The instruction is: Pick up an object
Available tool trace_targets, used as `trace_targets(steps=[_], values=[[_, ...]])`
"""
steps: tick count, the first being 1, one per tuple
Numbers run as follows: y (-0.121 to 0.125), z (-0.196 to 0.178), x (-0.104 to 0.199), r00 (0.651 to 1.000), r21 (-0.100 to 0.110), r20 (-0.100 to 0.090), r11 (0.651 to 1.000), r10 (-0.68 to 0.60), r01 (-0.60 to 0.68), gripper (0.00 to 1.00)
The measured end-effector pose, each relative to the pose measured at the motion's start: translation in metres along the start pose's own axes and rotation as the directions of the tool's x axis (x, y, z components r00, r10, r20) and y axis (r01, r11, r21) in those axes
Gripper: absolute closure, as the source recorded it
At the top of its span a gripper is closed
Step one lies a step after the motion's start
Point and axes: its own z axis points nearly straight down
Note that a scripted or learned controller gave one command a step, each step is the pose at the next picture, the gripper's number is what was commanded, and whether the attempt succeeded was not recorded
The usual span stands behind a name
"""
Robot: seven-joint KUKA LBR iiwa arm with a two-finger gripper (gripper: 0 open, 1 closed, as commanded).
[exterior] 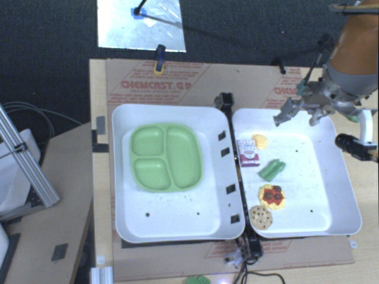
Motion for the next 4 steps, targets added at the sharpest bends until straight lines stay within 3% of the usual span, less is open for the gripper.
trace_targets(steps=[1, 2, 3, 4], values=[[-0.035, 0.176, -0.019, 1.0, 0.016, -0.002, 1.0, 0.004, -0.004, 0.0], [-0.085, 0.191, -0.033, 1.0, 0.004, -0.001, 1.0, 0.005, -0.005, 0.0], [-0.119, 0.191, -0.018, 1.0, 0.005, -0.002, 1.0, 0.003, -0.003, 0.0], [-0.116, 0.18, -0.019, 1.0, -0.002, -0.001, 1.0, 0.003, -0.003, 1.0]])
